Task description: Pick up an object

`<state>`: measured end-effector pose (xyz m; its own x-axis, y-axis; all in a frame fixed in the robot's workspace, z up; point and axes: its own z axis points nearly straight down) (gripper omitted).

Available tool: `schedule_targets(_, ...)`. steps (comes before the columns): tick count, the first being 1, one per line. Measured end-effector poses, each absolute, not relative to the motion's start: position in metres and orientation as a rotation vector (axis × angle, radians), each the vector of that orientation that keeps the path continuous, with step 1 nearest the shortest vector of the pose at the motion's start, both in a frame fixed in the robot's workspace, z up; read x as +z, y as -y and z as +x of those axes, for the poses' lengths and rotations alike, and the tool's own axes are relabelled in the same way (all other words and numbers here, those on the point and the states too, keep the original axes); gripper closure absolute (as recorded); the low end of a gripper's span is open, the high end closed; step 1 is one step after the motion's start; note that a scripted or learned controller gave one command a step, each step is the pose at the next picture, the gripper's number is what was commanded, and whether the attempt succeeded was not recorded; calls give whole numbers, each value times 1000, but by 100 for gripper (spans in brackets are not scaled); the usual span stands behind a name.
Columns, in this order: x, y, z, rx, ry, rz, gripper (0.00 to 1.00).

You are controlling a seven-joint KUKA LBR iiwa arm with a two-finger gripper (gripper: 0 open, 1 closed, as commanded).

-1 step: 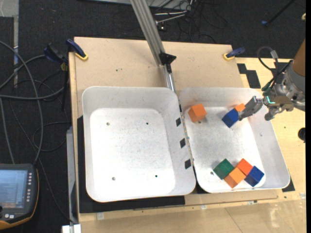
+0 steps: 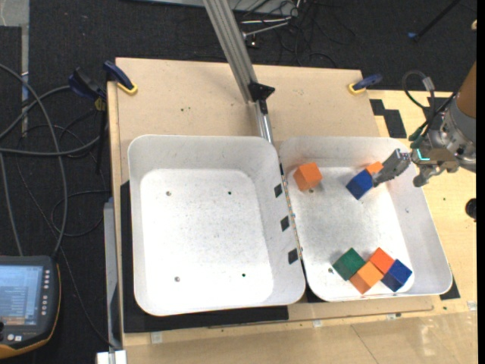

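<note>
At the lower right of the frame, in the near corner of the right bin (image 2: 424, 226), four blocks sit bunched and touching: a green block (image 2: 349, 264), an orange block (image 2: 367, 277), a red-orange block (image 2: 382, 261) and a dark blue block (image 2: 396, 274); none of them looks disturbed. To their left, the left bin (image 2: 151, 203) fills the lower left and centre of the frame. Further up, in the middle of the frame, a lone orange cube (image 2: 308, 177) rests near the right bin's left wall, well apart from the cluster. At the upper right of that bin a blue cube (image 2: 360, 183) lies tilted, with a small orange piece (image 2: 374, 168) just beside it, and the tool (image 2: 395, 165) reaches in from the right edge of the frame right at these two. Whether the tool is clenched on the blue cube or merely touching it I cannot tell, since the tips blur into the blocks at this angle. As a judgement, the pick is at the grasp stage: the arm has reached a candidate, but no block is clearly lifted off the bin floor, so securing and raising it remain. Beyond the bins, the bare tabletop (image 2: 189, 97) runs toward the top of the frame.
</note>
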<state>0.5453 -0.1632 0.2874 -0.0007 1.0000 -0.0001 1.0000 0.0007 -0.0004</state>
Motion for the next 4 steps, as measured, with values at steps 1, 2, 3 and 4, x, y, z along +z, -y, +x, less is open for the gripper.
schedule_targets(1, 224, 166, 547, 6, 2217, -2219, 0)
schedule_targets(2, 168, 174, 540, 6, 2216, -2220, 0)
schedule_targets(3, 118, 166, 533, 5, 2217, -2218, 0)
schedule_targets(4, 131, 167, 535, -1, 2222, -2223, 100)
